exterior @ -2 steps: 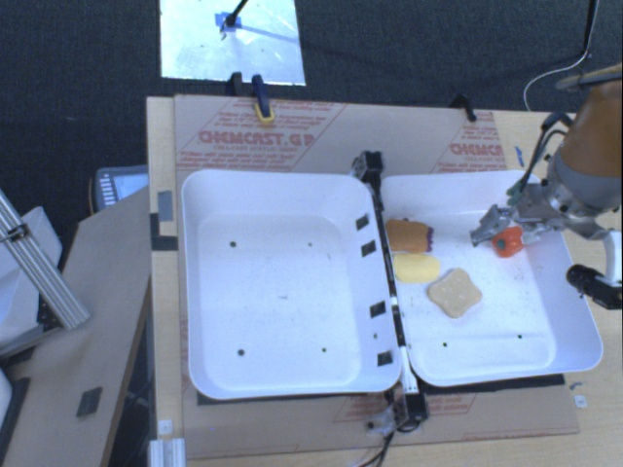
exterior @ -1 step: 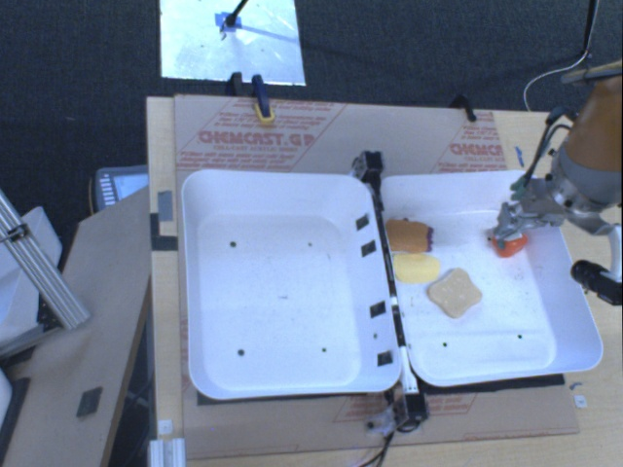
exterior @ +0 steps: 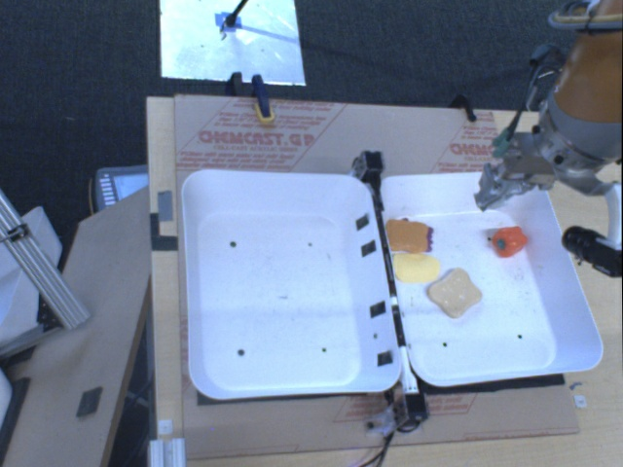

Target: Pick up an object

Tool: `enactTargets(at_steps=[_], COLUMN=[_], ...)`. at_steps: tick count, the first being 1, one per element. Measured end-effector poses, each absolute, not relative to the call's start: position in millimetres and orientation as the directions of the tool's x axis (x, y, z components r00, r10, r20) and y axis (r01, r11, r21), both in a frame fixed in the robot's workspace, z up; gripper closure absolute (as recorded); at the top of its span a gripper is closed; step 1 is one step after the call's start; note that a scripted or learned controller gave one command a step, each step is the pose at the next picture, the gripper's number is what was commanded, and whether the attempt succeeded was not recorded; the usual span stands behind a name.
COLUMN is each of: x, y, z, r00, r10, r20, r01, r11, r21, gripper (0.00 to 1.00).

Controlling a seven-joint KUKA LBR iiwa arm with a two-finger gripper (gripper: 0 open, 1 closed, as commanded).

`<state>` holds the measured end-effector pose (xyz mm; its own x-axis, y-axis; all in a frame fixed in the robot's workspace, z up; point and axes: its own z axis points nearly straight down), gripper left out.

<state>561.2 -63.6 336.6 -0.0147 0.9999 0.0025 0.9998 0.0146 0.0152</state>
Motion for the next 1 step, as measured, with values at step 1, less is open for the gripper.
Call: enactTargets(at_steps=[1], x=[533.7], y=[26.9], z=[329.0], r00=[-0.014], r10=[1.000], r20=[0.003], r01=[1.000], r11=[0.014], r21=[0.002], gripper=[1.00])
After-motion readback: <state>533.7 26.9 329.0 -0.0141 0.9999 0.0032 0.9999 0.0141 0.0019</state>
